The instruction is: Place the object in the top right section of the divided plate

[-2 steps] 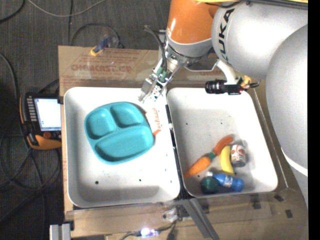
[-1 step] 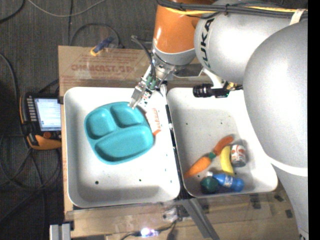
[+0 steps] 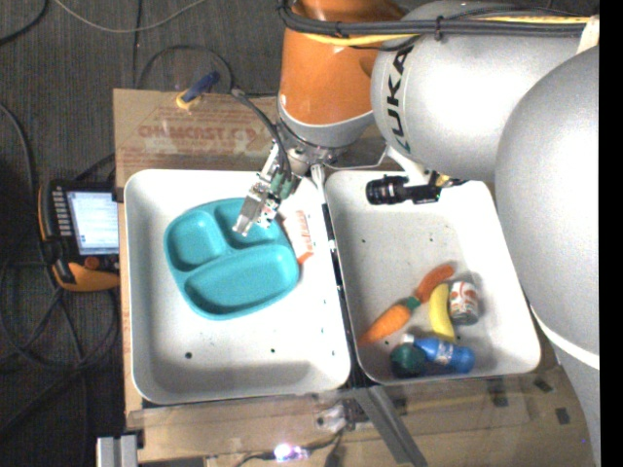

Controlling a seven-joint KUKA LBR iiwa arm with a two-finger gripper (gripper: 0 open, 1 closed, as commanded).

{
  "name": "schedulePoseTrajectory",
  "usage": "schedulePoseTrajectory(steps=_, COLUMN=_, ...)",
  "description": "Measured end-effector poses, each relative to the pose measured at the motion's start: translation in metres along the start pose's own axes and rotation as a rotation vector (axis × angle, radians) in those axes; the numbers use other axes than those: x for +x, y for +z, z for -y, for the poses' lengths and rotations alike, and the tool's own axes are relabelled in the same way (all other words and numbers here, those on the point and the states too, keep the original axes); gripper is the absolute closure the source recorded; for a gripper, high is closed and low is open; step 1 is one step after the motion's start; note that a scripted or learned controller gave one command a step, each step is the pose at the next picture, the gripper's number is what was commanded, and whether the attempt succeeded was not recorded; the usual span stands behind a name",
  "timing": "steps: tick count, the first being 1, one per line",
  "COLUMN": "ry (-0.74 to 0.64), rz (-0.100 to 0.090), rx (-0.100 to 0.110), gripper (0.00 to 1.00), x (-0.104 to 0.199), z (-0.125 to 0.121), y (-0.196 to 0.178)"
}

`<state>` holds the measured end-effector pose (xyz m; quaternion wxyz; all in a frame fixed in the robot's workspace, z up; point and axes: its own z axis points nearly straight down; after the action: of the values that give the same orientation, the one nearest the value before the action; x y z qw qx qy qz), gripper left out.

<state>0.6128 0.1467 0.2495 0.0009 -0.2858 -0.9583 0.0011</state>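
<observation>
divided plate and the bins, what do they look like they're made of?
Divided plate: likely molded plastic, uniform teal with soft sheen and rounded compartment walls. Left bin and right bin: probably thin plastic, matte white with rounded corners; could be coated metal, the view can't settle it.

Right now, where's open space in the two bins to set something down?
Left bin: bare floor below the teal divided plate. Right bin: bare upper half. Crowded: its lower corner, with carrot, banana, can, blue bottle. The hand hovers over the plate.

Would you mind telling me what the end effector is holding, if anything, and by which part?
It cannot be told: the end effector hangs over the teal divided plate, with no object visible in it.
</observation>
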Motion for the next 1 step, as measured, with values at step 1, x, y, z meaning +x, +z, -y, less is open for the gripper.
schedulePoseTrajectory(steps=1, ry=-0.021, rz=0.001, rx=0.000, gripper=1.00, x=-0.0456, z=0.0130, y=0.0124)
